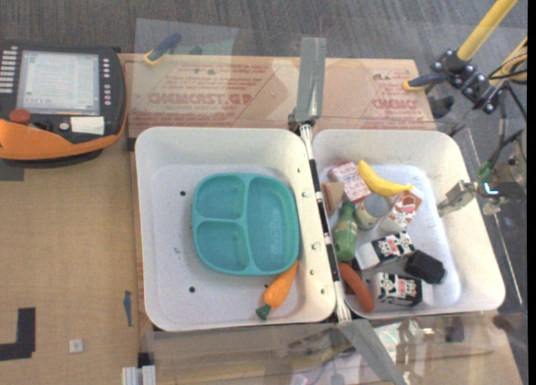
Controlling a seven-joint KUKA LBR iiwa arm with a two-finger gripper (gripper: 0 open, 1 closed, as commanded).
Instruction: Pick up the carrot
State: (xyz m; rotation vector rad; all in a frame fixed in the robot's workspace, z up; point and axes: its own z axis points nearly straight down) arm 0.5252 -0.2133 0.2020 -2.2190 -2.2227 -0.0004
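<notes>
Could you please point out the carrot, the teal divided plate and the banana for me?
carrot [280,285]: camera view, middle of its orange body.
teal divided plate [246,224]: camera view, ridge between its compartments.
banana [377,179]: camera view, middle of its yellow curve.

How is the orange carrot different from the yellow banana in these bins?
The orange carrot lies in the left bin, beside the teal divided plate; the yellow banana lies in the right bin, among other toys. The carrot is straight and tapered with a green end; the banana is curved. Both are small toy foods lying flat.
</notes>
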